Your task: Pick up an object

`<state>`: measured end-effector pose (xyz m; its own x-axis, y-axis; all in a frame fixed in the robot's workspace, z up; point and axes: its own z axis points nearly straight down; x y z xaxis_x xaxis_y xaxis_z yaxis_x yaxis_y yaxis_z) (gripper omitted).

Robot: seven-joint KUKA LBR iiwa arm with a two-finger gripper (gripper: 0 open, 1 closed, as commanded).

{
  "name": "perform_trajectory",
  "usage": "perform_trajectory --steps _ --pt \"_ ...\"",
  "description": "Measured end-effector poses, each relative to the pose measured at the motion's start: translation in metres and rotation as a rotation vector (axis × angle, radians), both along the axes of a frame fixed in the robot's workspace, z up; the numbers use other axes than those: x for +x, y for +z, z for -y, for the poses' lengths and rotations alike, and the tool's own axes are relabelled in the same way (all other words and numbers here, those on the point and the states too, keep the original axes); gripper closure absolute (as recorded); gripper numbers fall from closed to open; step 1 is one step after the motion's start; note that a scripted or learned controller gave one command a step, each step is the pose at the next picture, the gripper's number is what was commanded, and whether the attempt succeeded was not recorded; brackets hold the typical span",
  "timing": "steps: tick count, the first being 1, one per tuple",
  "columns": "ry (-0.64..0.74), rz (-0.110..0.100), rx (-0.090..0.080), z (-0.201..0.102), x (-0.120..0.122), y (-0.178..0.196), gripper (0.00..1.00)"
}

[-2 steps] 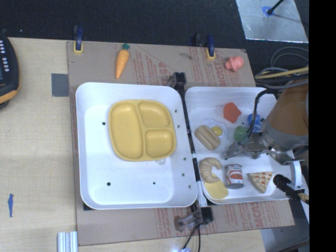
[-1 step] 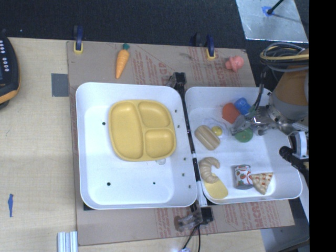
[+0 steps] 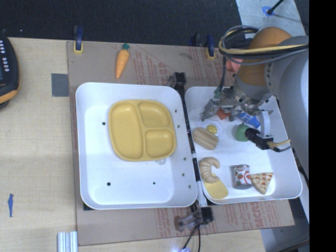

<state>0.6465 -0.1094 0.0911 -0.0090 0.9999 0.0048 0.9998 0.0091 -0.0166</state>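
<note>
I bring the end effector (image 3: 223, 109) low at the right bin's (image 3: 286, 193) far edge, above the toys there for picking; its opening I cannot tell.

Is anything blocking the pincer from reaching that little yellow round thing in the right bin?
Nothing visible does. The pincer hangs just above the small yellow round piece, with bare white bin floor between them; the bread roll lies just beside it, lower left.

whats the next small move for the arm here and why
Probably a short drop straight down. The gripper hangs at the back of the right bin with no toy seen between its fingers, and the small yellow piece lies just in front, apart from the bread roll.
</note>
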Motion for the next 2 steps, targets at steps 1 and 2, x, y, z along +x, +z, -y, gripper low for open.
perform_trajectory --steps 1,2 --pt "-0.008 0.017 -0.007 0.045 0.010 0.002 0.00" --pt "-0.001 0.013 -0.008 0.044 0.010 0.012 1.00"
